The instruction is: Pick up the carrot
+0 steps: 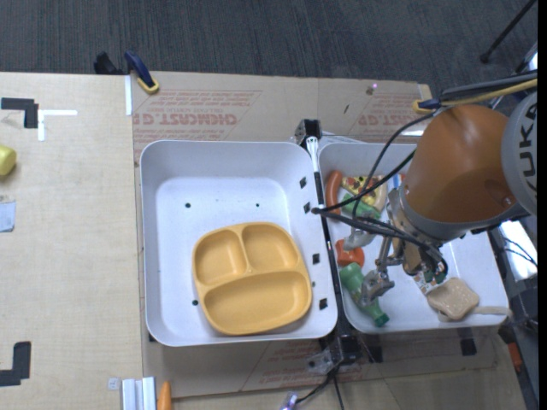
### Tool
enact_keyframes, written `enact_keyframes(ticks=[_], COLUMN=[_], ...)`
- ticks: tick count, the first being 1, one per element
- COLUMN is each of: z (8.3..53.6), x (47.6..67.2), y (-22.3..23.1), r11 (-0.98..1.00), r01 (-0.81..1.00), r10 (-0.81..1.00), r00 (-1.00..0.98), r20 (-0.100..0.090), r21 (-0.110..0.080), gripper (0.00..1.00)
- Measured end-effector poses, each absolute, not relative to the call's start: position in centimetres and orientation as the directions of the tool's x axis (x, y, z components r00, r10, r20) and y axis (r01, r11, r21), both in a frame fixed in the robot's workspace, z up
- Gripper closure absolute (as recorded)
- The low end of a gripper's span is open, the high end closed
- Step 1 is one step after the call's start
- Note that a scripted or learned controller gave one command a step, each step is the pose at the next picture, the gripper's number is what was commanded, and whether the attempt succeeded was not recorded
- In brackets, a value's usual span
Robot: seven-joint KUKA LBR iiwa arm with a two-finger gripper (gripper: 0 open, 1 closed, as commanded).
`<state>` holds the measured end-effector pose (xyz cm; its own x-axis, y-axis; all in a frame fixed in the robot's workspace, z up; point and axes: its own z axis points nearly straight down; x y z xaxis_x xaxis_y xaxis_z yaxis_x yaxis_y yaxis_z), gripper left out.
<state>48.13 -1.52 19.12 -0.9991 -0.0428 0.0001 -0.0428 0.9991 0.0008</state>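
orange-yellow plastic, a divided plate [252, 278] with three compartments lies in the left bin [162, 254], toward its near edge, with nothing in any compartment. beside it, the right bin [487, 310] holds a small heap of toy food. near its front edge a tan slice of bread [452, 298] rests toward the right, and a green vegetable piece [359, 293] lies along the left wall. just beyond the green piece sits the carrot [349, 254], orange-red, close to the left wall at mid-depth. the gripper [376, 286] hangs over the green piece, just nearer than the carrot; whether its jaws are parted or closed cannot be told. farther back lie a red piece [332, 184] and mixed yellow-green items [366, 193], near the far left corner.
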Motion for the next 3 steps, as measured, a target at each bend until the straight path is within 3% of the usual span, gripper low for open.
enact_keyframes(ticks=[1, 2, 3], z=[19.1, 19.1, 13.9], x=[50.1, 48.2, 47.7], y=[4.1, 6.0, 10.2], r11=[0.994, 0.996, 1.0], r01=[-0.107, 0.092, -0.017], r10=[-0.107, 0.092, -0.017], r00=[-0.994, -0.996, -1.0], r20=[-0.003, 0.001, 0.002], r21=[0.001, -0.001, 0.0], gripper=[0.0, 0.0, 0.0])
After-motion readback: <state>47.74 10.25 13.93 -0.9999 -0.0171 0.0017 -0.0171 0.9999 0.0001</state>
